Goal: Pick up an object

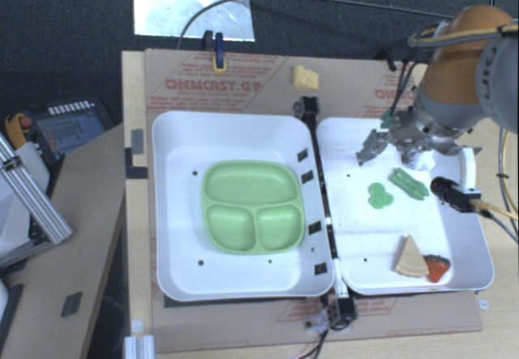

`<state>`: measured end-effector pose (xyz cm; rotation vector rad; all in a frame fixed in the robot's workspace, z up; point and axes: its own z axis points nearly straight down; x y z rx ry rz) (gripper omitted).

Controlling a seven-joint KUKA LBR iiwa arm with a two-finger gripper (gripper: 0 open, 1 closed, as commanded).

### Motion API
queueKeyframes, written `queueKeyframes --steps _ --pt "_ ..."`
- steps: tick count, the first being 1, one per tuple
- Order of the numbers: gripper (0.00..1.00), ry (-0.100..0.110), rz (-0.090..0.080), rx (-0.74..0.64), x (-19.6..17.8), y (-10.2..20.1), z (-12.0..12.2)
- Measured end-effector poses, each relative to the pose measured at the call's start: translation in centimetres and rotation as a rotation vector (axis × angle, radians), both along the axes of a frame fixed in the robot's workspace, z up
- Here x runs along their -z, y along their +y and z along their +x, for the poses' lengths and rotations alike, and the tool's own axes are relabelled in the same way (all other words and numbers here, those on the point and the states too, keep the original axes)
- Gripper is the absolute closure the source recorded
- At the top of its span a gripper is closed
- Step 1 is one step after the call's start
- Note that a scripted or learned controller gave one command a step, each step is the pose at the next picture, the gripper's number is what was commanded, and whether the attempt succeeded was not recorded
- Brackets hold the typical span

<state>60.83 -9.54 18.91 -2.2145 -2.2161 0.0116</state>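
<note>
The right bin (474, 248) holds a long green piece (408, 184) and a round green slice (379, 195) near its middle. A tan bread wedge (410, 258) lies at the front right with a red-orange piece (438, 268) touching it. My gripper (391, 153) hovers over the back of this bin, just behind the long green piece. Its fingers stand apart with nothing between them, so it is open.
A green divided plate (250, 207) lies in the left bin (174, 211). A yellow block (306, 77) sits on the cardboard behind the bins. A black clamp with a cable (450, 191) hangs over the right bin's right side. Black clips line the divide between the bins.
</note>
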Motion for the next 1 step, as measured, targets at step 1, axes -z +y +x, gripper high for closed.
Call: queueKeyframes --steps 1 --pt "0.00 -0.013 -0.001 -0.002 -0.70 0.01 0.30"
